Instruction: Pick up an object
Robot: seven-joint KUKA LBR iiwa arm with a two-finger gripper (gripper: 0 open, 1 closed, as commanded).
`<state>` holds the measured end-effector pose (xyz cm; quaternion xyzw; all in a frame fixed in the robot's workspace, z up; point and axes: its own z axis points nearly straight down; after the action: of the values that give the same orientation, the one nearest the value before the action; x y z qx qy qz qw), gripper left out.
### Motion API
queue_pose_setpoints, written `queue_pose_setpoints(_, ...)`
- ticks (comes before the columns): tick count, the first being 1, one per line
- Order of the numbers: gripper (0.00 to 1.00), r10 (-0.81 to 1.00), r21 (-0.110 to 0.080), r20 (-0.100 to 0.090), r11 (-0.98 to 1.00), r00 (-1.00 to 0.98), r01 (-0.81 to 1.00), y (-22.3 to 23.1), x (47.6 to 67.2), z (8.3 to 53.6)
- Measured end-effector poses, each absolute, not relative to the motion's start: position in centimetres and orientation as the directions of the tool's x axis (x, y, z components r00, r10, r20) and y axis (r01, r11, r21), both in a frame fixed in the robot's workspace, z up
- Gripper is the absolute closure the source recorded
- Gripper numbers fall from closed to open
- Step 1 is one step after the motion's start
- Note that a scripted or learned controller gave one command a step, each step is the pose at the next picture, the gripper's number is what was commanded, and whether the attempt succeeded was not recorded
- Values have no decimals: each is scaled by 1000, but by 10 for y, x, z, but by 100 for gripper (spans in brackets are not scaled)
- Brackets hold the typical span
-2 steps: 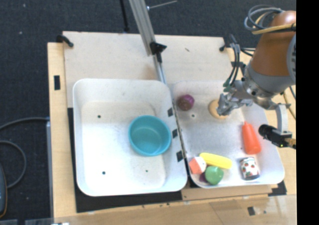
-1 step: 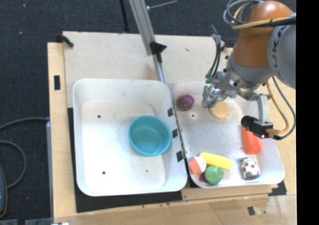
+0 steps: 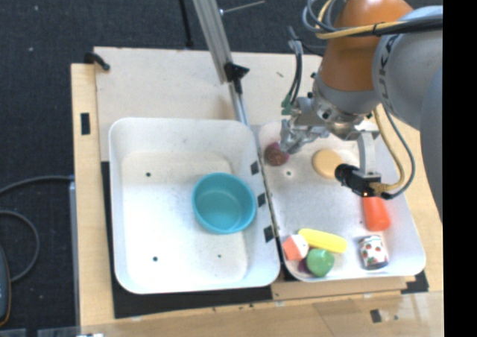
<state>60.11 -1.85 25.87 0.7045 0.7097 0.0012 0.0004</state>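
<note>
A blue bowl (image 3: 223, 203) is seen in the left bin (image 3: 134, 142). In the right bin (image 3: 406, 250), a dark reddish ball (image 3: 276, 154) is gripped between the tool's (image 3: 286, 144) narrowed fingers near the far left corner, beside a tan disc (image 3: 326, 163).

Evenly and brightly lit from overhead, with soft, short shadows under the blue bowl (image 3: 223, 203) and along the rim of the left bin (image 3: 179, 128). Mild glare on the white bin floors and a sheen on the arm's orange band (image 3: 363, 37). Slightly soft overall, low in resolution, small details smeared.
</note>
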Motion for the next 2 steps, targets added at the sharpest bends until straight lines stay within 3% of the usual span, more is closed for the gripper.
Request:
queue_pose_setpoints(1, 100, 1000, 2, 0, 6, -6, 1000, 22, 618, 252)
queue_pose_setpoints(2, 100, 1000, 2, 0, 6, -6, 1000, 65, 621, 250)
